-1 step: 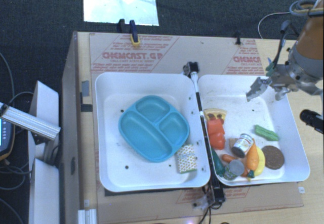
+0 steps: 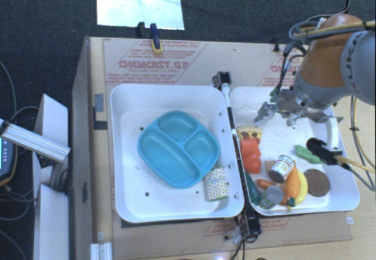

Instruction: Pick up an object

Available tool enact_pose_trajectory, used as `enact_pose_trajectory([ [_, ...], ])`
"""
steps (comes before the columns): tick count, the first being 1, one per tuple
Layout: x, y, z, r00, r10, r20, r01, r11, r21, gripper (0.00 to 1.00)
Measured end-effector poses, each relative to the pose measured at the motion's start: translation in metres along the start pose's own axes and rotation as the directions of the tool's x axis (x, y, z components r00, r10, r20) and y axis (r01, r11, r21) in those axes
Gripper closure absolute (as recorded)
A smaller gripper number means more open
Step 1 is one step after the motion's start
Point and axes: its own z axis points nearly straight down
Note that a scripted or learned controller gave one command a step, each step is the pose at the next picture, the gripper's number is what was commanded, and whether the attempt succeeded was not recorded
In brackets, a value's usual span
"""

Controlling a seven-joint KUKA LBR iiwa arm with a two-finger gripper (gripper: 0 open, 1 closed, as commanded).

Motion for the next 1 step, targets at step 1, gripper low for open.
enact_pose_trajectory([
  [1, -0.0581, -0.0152, -0.0213, 1.000, 0.004, 0.003, -0.004, 1.000, -0.004, 0.00],
])
